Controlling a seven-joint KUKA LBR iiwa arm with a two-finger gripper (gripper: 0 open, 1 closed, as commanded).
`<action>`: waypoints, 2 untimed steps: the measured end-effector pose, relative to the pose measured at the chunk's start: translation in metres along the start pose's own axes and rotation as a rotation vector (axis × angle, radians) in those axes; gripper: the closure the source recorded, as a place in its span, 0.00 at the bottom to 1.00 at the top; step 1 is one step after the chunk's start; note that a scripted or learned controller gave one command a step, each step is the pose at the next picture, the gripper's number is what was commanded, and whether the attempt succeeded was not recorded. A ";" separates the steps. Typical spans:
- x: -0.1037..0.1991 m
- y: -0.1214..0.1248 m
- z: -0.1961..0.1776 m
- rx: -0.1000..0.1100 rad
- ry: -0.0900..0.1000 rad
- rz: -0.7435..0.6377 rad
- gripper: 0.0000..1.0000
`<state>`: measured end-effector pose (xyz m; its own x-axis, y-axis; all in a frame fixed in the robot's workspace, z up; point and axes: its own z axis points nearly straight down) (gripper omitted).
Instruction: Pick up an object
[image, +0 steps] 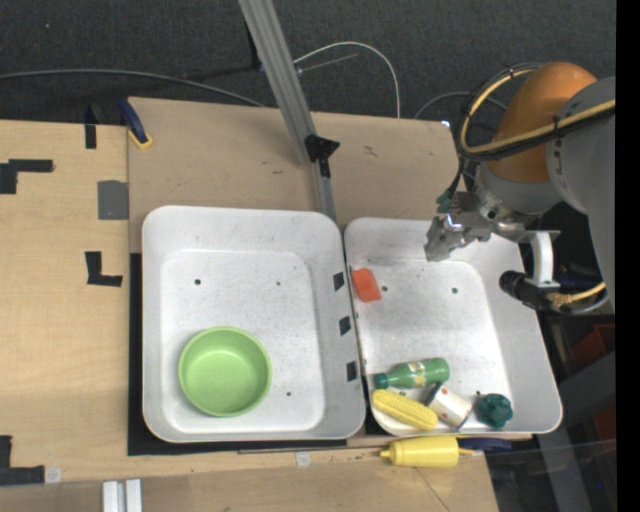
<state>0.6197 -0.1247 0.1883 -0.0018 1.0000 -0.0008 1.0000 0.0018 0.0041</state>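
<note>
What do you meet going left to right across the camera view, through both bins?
Green bowl → orange block → green bottle → gripper → dark green toy.

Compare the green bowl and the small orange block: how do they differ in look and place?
The green bowl is round, hollow and large; the orange block is boxy and much smaller. The bowl sits in the left bin, the block in the right bin by the divider. Both lie free, away from the gripper.
</note>
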 end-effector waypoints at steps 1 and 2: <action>0.000 0.002 -0.053 -0.001 0.000 0.000 1.00; 0.054 0.005 -0.061 0.004 0.003 -0.005 1.00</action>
<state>0.6242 -0.0706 0.2494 -0.0069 1.0000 0.0018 1.0000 0.0069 0.0002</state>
